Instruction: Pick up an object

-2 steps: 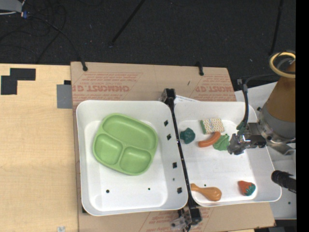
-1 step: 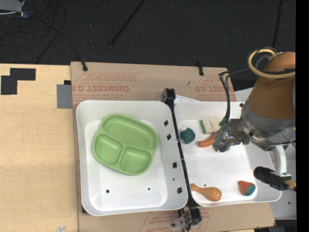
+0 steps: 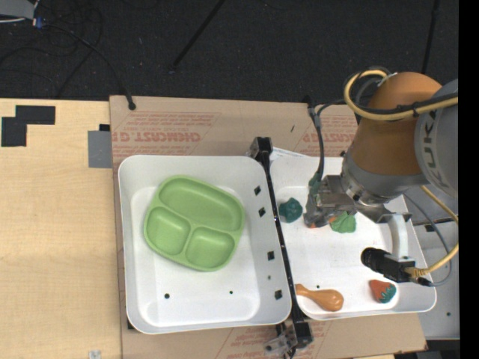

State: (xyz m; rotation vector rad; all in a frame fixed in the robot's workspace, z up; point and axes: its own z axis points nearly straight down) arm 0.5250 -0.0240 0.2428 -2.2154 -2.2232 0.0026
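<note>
Cardboard-topped bench with two white bins, gripper [image 3: 322,209] low in right bin [image 3: 329,271], finger state unclear, green toy [image 3: 344,223] beside it, orange drumstick [image 3: 320,297] nearer the front rim, long axis left-right.

The single camera sat fixed above the bench [image 3: 52,223] and looked down at a slant, far enough back to take in both white bins whole: the left bin [image 3: 142,305] near the middle of the frame and the right bin [image 3: 352,279] toward the right. Its gaze ran from the near edge of the bench toward the dark floor [image 3: 224,36] at the far side. The arm [image 3: 393,137] entered from the right.
</note>
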